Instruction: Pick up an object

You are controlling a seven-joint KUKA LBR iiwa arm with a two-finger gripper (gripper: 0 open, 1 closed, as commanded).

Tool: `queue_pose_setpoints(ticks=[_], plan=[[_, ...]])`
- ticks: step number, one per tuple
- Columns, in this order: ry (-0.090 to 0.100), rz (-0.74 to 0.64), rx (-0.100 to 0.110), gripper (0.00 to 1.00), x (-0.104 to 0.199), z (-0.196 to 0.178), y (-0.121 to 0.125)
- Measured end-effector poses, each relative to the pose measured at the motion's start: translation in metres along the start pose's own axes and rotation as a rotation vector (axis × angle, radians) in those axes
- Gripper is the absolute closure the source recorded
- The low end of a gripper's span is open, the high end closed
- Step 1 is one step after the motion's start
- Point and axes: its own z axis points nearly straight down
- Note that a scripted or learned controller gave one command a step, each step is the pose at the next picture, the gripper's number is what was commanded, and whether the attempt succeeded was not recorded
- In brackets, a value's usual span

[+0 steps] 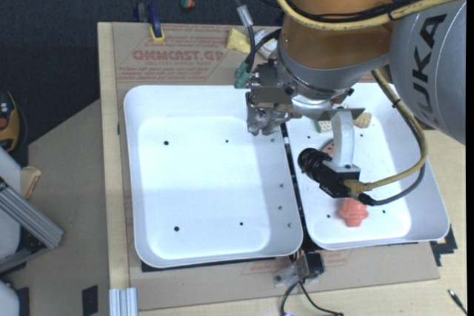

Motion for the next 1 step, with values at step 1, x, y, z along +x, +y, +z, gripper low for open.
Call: queue_pose_setpoints(ticks=[1], plan=[[-0.001, -0.010, 0.006, 1.00, 0.0487, 0.0734, -0.0043]])
